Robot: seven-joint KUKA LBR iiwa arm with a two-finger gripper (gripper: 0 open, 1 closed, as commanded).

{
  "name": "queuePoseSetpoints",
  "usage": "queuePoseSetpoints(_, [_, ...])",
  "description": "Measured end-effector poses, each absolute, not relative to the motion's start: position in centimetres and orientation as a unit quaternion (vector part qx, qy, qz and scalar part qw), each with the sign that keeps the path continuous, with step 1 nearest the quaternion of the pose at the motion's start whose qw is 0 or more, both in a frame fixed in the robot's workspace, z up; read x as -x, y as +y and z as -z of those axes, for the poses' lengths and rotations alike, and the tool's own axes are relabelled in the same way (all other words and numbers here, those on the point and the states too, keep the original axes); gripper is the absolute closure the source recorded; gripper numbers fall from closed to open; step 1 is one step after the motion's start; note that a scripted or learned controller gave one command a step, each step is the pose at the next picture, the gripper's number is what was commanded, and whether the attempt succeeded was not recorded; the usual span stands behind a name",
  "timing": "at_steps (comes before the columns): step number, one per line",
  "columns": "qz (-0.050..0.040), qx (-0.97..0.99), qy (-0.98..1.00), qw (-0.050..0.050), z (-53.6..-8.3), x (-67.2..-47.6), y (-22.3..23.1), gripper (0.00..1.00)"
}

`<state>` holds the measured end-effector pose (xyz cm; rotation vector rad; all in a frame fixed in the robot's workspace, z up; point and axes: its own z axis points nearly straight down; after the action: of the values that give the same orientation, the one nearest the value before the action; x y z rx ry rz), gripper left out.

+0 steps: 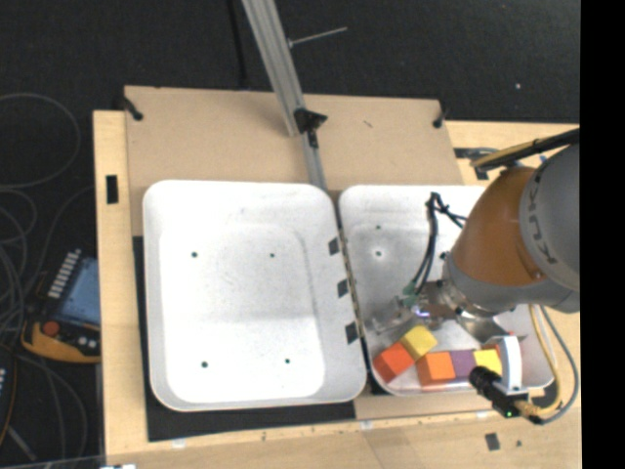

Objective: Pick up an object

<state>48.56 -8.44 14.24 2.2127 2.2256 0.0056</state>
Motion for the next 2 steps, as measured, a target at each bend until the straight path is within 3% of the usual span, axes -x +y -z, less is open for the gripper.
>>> queuePoseSetpoints(1, [0.0001, -0.708, 0.707, 0.001, -9.60, -49.56, -9.48, 0.00])
queuePoseSetpoints(2, [-0.0007, -0.708, 0.706, 0.001, -9.76, -49.57, -9.44, 0.00])
